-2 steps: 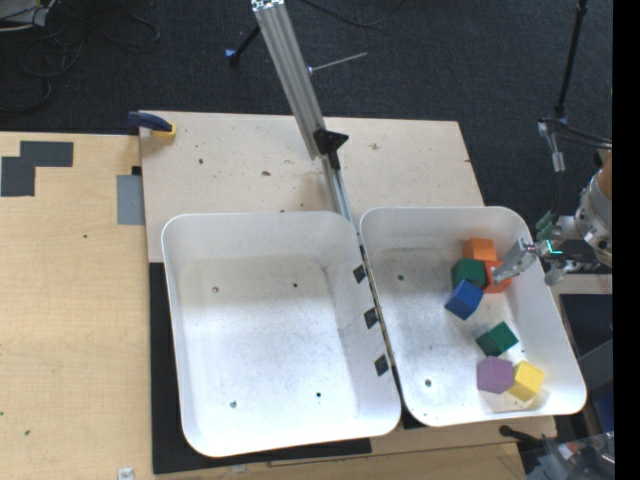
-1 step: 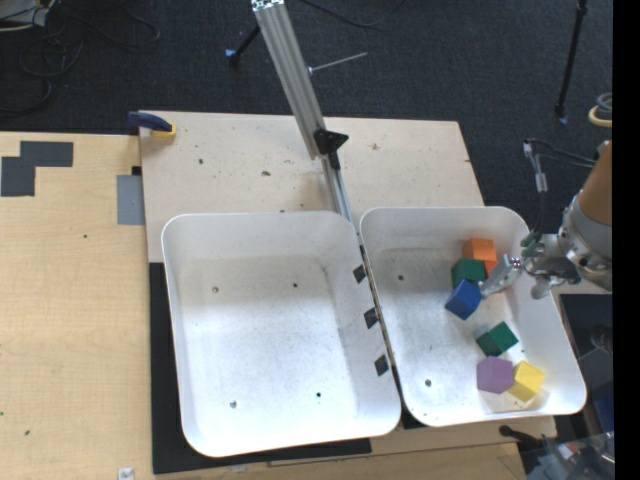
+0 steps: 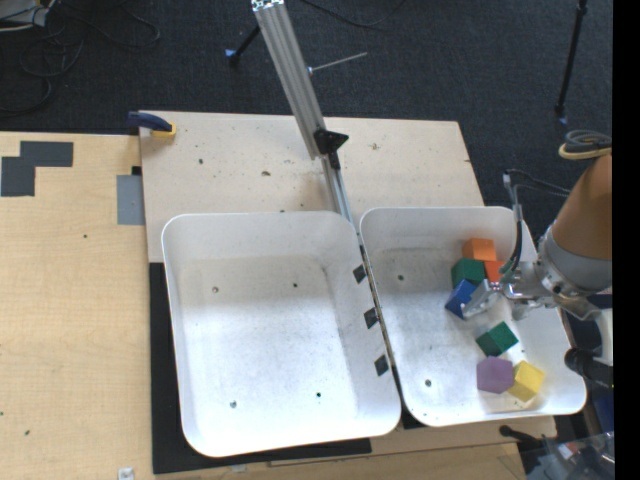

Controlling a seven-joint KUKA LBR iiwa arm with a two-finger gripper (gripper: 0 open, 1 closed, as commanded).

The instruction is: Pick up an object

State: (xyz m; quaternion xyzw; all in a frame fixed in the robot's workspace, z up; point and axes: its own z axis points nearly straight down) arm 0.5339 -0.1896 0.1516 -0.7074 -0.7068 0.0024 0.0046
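**Bench, two bins, blocks bunched at right**

Dark carpet floor [image 3: 430, 58] behind, cables trailing at top left. Light wooden bench [image 3: 70, 298] with grey patches at far left; a paler speckled board [image 3: 250, 158] under the bins, small blue clamp [image 3: 150, 123] at its back-left corner. No readable writing or brand marks.

Left bin [image 3: 200, 258]: white floor, dark specks. A metal rail [image 3: 295, 73] slants down from top centre to the seam between bins.

Right bin [image 3: 420, 238]: orange block [image 3: 480, 249], green block [image 3: 466, 271], blue block [image 3: 461, 297] touching in a cluster; below, dark green block [image 3: 496, 340], purple block [image 3: 494, 374], yellow block [image 3: 528, 379].

Gripper [image 3: 497, 293] low, just beside the blue block; cannot tell whether it is spread or pinching.
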